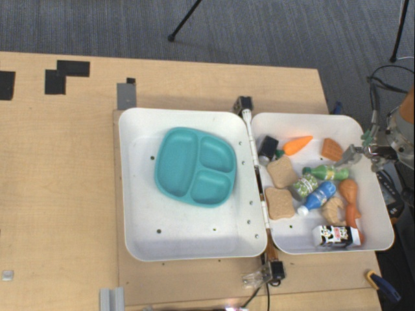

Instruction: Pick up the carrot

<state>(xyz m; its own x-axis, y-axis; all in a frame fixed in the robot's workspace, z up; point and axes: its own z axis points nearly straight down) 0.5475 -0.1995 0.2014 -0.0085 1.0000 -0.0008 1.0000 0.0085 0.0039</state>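
While the arm sits at the right edge of the camera view, its gripper (358, 150) hangs over the right rim of the right bin (376, 241), well apart from the carrot (297, 145); the fingers look slightly parted with nothing between them, though they are small and partly blurred. Carrot position: far part of the right bin, lying flat, pointed end toward the left, just right of a small black item (267, 148) near the bin's left wall. Right of the carrot, a brown wedge-shaped piece (332, 149) lies near the far right corner. Nearer in the same bin: two tan bread slices (281, 186) one behind the other along the left side, a green bottle (324, 173) lying across the middle, a blue bottle (318, 197) with a white cap just near of it, orange-brown items (350, 196) along the right wall, and a black-and-white carton (337, 236) on its side at the near edge. Left bin (149, 238) holds a teal divided plate (194, 166), three compartments, set toward the far side. Both bins rest side by side on the wooden bench (58, 193), touching along a shared clamp line.
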